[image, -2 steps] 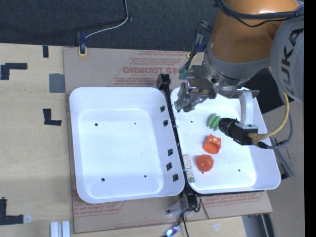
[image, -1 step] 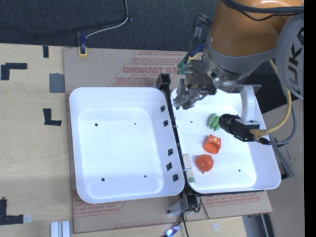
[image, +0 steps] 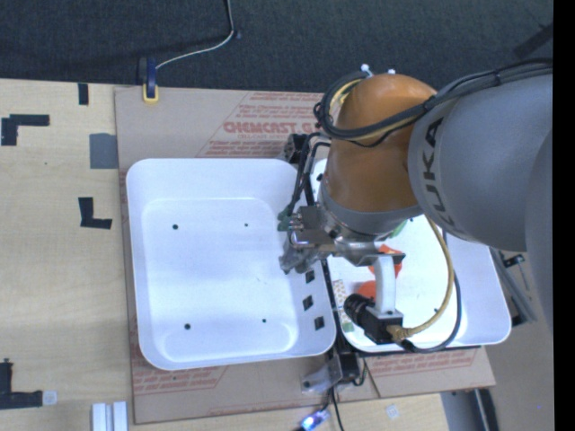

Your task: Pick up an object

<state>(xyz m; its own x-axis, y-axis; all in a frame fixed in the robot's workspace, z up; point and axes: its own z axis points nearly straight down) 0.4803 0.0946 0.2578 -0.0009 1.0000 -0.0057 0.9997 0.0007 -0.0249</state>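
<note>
My arm's orange band and grey wrist cover most of the right bin. The gripper hangs below the wrist, over the rim where the two bins meet. Small objects lie in the right bin, mostly hidden by the arm: an orange-red piece, a second red piece, a bit of green and a small speckled item. I cannot see anything in the gripper's grasp.
The left bin lies to the left of the gripper, its white floor bare. Both bins rest on a cardboard sheet. A black connector and yellow cable hang from the wrist over the right bin's front.
</note>
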